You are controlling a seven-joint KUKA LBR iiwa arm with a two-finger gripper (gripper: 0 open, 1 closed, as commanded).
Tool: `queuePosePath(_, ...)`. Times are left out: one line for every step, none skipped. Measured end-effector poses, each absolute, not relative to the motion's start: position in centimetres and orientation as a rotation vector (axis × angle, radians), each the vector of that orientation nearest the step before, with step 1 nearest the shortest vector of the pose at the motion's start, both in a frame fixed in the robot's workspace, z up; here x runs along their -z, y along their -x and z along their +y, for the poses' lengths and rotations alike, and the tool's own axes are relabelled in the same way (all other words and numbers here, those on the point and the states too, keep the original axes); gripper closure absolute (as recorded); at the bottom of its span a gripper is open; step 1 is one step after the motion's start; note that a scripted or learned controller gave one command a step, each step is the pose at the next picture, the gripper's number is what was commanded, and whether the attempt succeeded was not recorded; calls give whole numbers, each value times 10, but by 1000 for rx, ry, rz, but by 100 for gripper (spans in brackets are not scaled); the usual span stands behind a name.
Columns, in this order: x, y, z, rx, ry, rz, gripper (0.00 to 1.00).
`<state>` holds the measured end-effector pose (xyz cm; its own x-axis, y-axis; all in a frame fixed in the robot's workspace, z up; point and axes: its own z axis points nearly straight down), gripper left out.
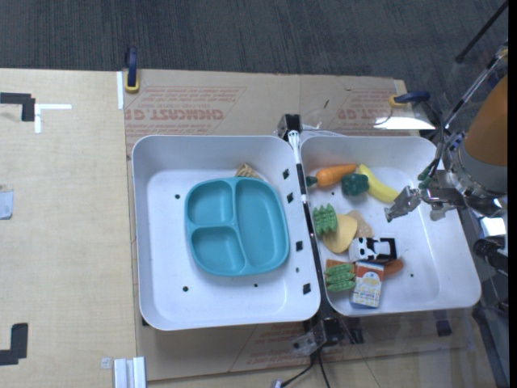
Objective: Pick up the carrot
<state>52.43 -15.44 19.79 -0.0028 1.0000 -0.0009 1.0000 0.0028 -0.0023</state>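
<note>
The carrot (pixel 335 174) is orange with a small green top. It lies along the far wall of the right bin (pixel 452 289), close to the divider. A dark green vegetable (pixel 354 185) and a yellow banana (pixel 378 186) touch its right end. My gripper (pixel 420 203) hangs over the right part of that bin, well to the right of the carrot and a little nearer the camera. Its fingers are spread open, and nothing is between them.
The right bin also holds a green ridged piece (pixel 324 218), a pale yellow slice (pixel 343 233), a black-and-white block (pixel 375 249), a small carton (pixel 367 285) and green beans (pixel 339 275). In the left bin (pixel 153 281) sits a blue divided plate (pixel 237 225).
</note>
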Motion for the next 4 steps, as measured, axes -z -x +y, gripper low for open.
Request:
queuePosePath(-141,-592,-112,-4,2305,-2133,0)
queuePosePath(-106,-645,-100,-12,2268,-2177,0)
queuePosePath(-102,-655,-98,-39,2462,-1912,0)
queuePosePath(-103,-662,-100,-2,2861,-1258,0)
